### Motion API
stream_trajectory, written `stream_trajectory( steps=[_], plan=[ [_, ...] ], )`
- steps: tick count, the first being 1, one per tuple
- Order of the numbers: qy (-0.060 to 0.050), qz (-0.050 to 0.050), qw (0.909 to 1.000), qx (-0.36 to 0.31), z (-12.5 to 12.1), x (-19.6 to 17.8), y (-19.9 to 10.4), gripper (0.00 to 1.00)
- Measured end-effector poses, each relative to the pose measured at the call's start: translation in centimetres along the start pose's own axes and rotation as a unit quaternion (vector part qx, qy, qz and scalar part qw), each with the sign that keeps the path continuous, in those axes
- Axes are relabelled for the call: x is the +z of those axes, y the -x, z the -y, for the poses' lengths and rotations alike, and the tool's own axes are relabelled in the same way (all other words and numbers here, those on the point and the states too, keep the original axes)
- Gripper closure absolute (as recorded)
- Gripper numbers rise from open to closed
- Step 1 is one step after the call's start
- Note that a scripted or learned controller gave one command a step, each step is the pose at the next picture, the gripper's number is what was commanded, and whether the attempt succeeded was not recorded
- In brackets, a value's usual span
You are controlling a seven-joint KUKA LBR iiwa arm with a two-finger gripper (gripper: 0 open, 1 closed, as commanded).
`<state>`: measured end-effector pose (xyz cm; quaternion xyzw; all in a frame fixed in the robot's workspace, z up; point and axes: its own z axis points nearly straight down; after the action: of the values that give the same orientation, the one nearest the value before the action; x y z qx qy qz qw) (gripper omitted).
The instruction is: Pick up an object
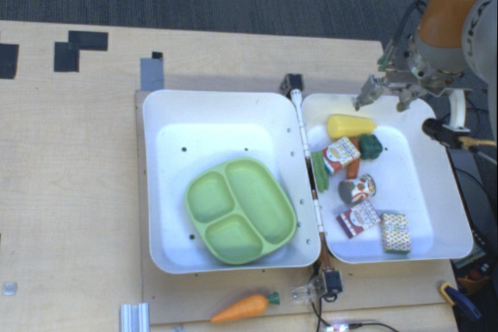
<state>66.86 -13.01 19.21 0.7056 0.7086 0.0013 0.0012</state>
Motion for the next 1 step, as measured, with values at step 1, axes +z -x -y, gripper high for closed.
stream_trajectory(
  steps=[1],
  plan=[
    [-0.002,0.0,1.0,0.001,1.81,10.8,-4.65,0.0]
  ],
)
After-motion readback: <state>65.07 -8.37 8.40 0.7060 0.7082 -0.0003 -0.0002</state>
